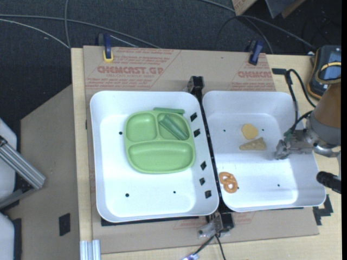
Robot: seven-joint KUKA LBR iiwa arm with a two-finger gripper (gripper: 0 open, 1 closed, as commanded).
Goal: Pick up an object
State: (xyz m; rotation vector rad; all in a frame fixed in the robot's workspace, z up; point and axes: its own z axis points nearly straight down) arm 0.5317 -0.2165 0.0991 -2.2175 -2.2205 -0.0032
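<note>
Even, bright light from above; my white bins (pixel 108 199) glare slightly, shadows soft, edges at 3 o'clock blurred.

Two bins, side by side
Tray (pixel 160 157) sat in left bin (pixel 108 188); pretzel (pixel 228 182) at 7 o'clock from the wedge (pixel 253 144) in right bin (pixel 271 196).

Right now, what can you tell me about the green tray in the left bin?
The green tray is a pale green divided plate with rounded corners, plastic by its look. It has three compartments: one wide one along the near side and two smaller ones behind it. It lies flat on the floor of the left bin, toward the far side, turned slightly askew. A darker green piece lies slanted in the back right compartment, and a green strip lies along the tray's far edge.
</note>
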